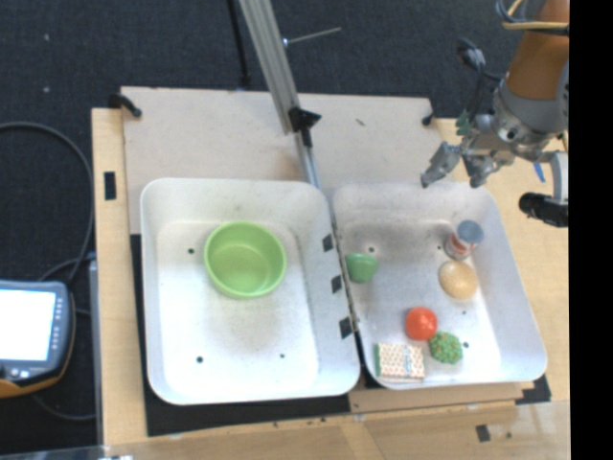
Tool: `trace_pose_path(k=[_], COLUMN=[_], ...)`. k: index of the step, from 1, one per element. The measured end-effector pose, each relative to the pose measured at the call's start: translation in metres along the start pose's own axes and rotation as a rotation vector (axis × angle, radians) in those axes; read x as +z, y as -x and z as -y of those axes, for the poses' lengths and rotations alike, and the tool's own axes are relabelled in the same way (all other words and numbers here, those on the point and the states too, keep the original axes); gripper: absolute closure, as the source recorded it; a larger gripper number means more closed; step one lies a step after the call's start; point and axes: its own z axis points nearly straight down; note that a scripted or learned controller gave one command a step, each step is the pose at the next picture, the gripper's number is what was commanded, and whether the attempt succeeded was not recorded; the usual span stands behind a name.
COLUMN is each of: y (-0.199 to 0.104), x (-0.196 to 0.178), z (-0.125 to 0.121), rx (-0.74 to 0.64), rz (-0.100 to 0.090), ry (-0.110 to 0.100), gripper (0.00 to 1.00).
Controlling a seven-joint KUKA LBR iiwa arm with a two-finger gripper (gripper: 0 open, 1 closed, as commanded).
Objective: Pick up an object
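claw point(458, 172) open, above right bin's point(508, 353) far rim | nothing held

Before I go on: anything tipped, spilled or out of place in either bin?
Nothing spilled or damaged. The green bowl sits upright in the left bin. One oddity: the small green cup in the right bin looks tipped on its side near the divider. The gripper hangs over the right bin's far edge.

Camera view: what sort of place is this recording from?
Most likely a robot grasping lab bench: two white bins on a board, small toy-like items such as a green bowl, and the arm's gripper above.
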Motion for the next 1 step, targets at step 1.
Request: trace_pose_path(k=[1], y=[0.0003], x=[-0.0001], z=[0.0001], rx=[-0.001], rz=[0.001], ry=[0.0], gripper=[0.0])
